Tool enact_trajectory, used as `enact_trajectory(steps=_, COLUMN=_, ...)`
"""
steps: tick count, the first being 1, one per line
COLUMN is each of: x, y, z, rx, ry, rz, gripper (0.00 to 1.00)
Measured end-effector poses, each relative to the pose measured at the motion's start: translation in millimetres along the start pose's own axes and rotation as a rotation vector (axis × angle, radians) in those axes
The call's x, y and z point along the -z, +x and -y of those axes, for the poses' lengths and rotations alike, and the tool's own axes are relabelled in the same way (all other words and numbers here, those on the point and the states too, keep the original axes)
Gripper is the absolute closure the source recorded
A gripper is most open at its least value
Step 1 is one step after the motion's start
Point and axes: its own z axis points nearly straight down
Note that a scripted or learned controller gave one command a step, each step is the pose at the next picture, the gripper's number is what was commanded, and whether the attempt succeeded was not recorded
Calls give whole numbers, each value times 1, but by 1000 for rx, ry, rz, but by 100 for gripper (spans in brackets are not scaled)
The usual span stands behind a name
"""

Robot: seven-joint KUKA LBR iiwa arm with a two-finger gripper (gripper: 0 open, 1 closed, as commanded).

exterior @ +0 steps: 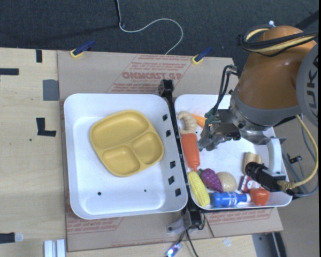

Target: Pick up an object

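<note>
Orange carrot [191, 150] lies just left of the hand [209, 140], in the right bin [259, 203]. I cannot tell if the hand is open or shut. Corn [198, 188] and a purple toy [211, 179] sit below it.

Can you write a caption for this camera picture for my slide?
Robot gripper hovers over the toy food in the right bin; yellow plate sits in the left bin.

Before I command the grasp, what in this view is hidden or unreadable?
- Hand: dark and small in the camera view; open or shut is unreadable.
- Rear of the right white bin: covered by the grey-and-orange arm.
- Pale toy piece by the divider: too small to identify.
- Red object at the bin's corner: partly behind a black fitting.
</note>
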Motion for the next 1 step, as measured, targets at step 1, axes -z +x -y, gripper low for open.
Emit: enact_trajectory(steps=1, x=90, y=114, z=-1, rx=8, ry=-16, rz=-3, gripper=100)
